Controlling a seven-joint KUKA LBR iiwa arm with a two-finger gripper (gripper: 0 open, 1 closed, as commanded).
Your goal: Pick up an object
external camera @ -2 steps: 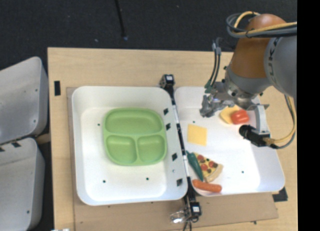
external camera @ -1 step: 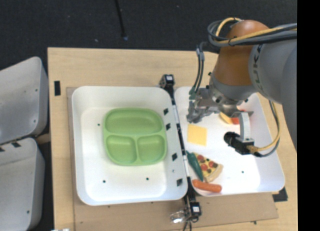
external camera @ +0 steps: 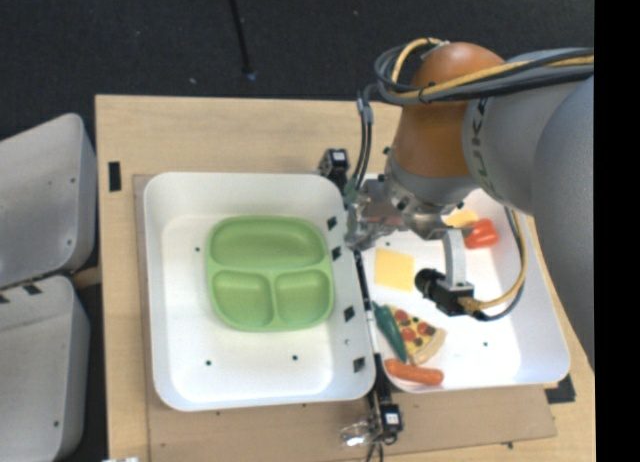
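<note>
We see the arm (external camera: 470,120) reaching over the right bin (external camera: 520,350), its gripper (external camera: 375,220) low at that bin's left wall. We cannot tell its state. Just beside it lies the cheese (external camera: 394,271); nearer us lie the pizza (external camera: 418,335), the pepper (external camera: 388,330) and the sausage (external camera: 415,375). The plate (external camera: 269,272) sits in the left bin (external camera: 180,370).

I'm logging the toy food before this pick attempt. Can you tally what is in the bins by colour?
Green: 2, the divided plate and a green vegetable
Yellow: 2, the cheese slice and a yellow piece
Red: 2, the pepper and the sausage
Multicoloured: 1, the pizza slice
Total: 7
</note>
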